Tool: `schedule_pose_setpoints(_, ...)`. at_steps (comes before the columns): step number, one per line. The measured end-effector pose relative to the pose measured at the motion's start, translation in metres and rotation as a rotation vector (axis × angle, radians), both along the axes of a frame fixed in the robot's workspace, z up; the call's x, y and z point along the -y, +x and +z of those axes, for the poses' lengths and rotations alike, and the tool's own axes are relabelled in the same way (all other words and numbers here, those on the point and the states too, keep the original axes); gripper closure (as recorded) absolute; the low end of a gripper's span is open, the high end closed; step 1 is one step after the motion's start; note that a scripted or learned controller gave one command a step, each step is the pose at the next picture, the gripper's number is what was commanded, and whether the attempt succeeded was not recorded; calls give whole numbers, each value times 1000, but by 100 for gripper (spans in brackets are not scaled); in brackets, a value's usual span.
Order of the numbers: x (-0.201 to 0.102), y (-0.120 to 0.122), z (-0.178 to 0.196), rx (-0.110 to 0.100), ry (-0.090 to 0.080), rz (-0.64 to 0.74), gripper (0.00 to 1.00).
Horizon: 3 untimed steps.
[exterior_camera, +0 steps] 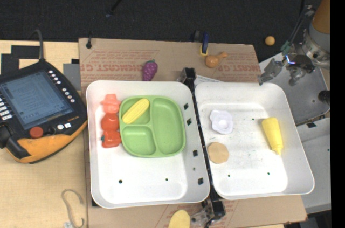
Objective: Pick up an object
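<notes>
The right bin (294,173) holds a yellow bottle (273,134) near its right wall, a white egg-shaped toy (221,122) and a flat tan disc (218,153). In the left bin (140,184) a green divided plate (161,132) carries a yellow corn cob (135,110). An orange-red toy (110,122) lies beside the plate. My gripper (282,71) hangs over the right bin's far right corner, above and apart from the bottle. Its fingers are spread open with nothing between them.
A teach pendant (38,108) lies left of the bins. On the cardboard behind them sit purple grapes (150,69), an orange toy (214,60) and a blue clamp (204,46). A small orange ball (269,40) lies farther back, and a yellow object (179,219) at the front edge.
</notes>
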State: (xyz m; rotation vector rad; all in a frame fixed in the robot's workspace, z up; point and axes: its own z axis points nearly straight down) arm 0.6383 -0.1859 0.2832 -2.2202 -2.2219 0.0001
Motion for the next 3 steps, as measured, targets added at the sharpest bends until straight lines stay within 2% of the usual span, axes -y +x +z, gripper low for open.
schedule_pose_setpoints(2,9,-8,-117,-6,1,1,0)
schedule_pose_setpoints(3,1,-3,-167,-4,2,-2,0)
